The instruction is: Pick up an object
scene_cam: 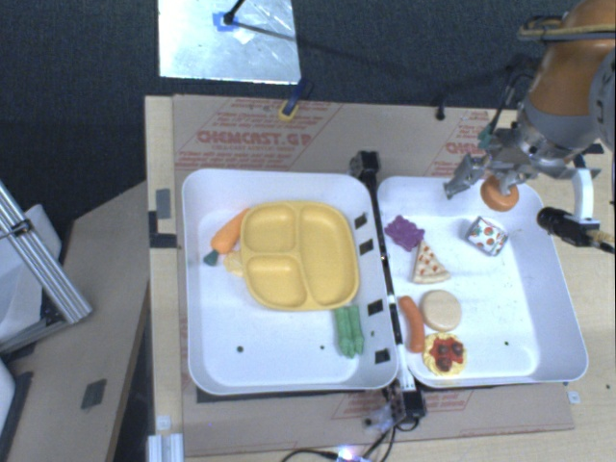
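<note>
Gripper [499, 183] hung over your right white bin's [553, 296] far edge, fingers clenched on a round orange toy [500, 196].

A silver sheet [229, 27] lies on the dark floor beyond the bench. Printed cardboard [260, 128] sits under two white bins [207, 354].

a robotics lab: toy food in white bins [289, 378] on a cardboard-covered bench [260, 128].
</note>
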Robot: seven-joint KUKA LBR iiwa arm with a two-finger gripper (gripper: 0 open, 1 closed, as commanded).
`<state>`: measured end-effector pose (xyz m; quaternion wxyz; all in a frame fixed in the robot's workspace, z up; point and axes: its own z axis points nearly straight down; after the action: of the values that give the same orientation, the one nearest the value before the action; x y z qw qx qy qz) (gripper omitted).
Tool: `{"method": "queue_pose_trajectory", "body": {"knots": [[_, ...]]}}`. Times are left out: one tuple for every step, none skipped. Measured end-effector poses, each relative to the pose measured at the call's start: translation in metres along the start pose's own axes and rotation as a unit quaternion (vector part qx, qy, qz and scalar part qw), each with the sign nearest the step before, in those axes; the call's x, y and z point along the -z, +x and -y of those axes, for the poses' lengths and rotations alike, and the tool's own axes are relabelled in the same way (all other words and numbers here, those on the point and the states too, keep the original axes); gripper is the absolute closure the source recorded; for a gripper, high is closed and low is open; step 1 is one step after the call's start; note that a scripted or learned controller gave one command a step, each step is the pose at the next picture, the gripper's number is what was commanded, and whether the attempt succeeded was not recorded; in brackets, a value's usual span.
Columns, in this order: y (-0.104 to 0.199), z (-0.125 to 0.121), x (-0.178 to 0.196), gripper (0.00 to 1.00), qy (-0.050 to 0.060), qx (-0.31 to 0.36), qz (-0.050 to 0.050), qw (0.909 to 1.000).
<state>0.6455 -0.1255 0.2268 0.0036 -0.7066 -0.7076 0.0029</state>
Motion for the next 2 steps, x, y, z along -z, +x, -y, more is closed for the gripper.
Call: {"method": "queue_pose_trajectory", "body": {"knots": [[0.0,-0.002,0.006,0.0,-0.005,0.001,0.001,1.0],[-0.005,-0.009,-0.052,0.0,-0.003,0.0,0.0,1.0]]}}
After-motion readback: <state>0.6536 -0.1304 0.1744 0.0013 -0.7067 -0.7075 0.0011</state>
